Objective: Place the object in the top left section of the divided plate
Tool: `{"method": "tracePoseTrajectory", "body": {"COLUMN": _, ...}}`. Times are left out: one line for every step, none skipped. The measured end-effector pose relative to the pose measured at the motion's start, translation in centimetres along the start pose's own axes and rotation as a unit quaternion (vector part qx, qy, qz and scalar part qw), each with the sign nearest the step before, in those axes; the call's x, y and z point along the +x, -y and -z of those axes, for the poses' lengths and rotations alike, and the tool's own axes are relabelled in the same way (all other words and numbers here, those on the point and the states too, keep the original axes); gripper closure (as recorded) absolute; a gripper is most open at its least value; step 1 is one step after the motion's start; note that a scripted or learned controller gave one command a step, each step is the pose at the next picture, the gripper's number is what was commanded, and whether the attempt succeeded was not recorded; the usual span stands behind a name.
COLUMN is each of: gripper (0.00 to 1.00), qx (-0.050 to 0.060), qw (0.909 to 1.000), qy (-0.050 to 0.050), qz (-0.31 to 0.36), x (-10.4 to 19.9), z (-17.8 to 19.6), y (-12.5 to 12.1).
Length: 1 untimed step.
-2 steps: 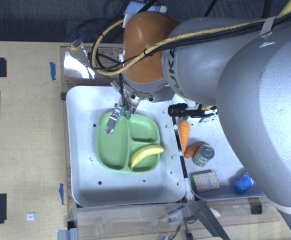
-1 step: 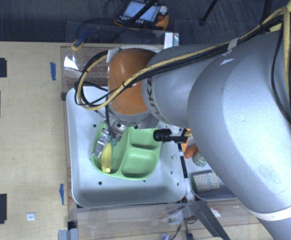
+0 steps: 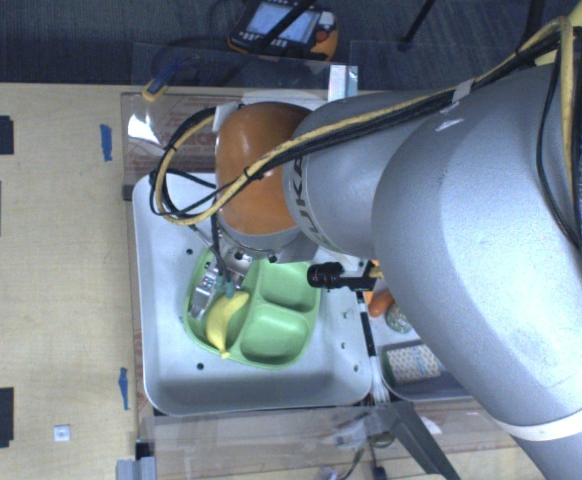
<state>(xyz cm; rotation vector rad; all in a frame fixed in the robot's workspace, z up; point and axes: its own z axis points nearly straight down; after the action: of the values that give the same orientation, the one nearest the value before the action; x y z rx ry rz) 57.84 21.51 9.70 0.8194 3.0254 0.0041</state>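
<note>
A green divided plate [image 3: 286,320] sits in the left white bin [image 3: 166,368]. A yellow banana-shaped object [image 3: 227,320] lies in the plate's left section, running from the middle of that section down to the lower rim. My gripper [image 3: 211,290] hangs below the orange wrist band [image 3: 256,178] and reaches down into the same left section. Its tip is at the upper end of the yellow object, touching it or just above it. The large grey arm hides the upper part of the plate and much of the bin.
The right bin is mostly covered by the arm; an orange item [image 3: 379,303] and a patterned flat item [image 3: 413,363] peek out at its left side. Black and yellow cables [image 3: 171,200] loop over the left bin's upper corner.
</note>
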Motion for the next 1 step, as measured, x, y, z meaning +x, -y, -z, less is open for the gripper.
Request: {"method": "tracePoseTrajectory", "body": {"gripper": 0.00, "qx": 0.000, "qw": 1.0000, "qy": 0.000, "qz": 0.000, "x": 0.00, "z": 0.00, "y": 0.00}}
